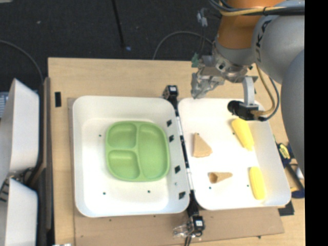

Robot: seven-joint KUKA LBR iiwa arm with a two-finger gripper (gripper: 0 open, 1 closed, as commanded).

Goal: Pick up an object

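Four candidate objects lie in the right bin, so select the tan wedge, centre the gripper, now above that bin's far rim with finger state indeterminable, directly over it, then descend vertically before closing.

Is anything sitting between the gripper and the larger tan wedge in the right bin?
Nothing visible. The gripper hangs over the right white bin's far left corner, and only bare bin floor lies between it and the larger tan wedge.
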